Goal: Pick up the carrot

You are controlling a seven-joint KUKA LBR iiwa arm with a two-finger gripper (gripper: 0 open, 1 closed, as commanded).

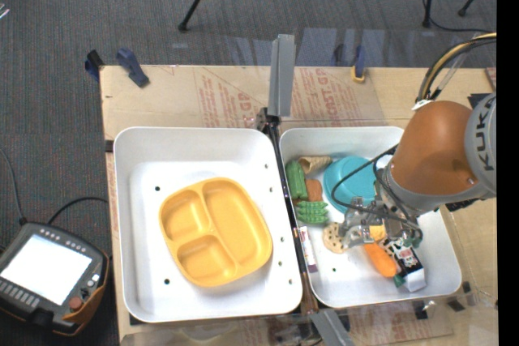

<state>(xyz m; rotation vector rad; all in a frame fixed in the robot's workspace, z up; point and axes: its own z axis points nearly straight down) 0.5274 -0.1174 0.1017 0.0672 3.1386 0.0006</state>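
The arm (442,154) reaches in from the right and hangs low over the right-hand bin (340,296), its orange band bulking above the wrist. The pincer (366,232) sits just above the bin floor near the middle, in a tangle of metal parts and cable; whether it is open or closed cannot be told, and nothing can be seen held in it. The carrot (379,259) lies on the bin floor just beside the pincer, toward the bin's front right corner, slanting down to the right. Past its lower end rests a small black and white block (410,267). A round speckled cookie (332,238) lies just to the pincer's left. Green toy vegetables (306,198) line the bin's left wall, and a teal bowl (350,178) sits toward the back. The left-hand bin (138,150) holds a yellow divided plate (215,231).
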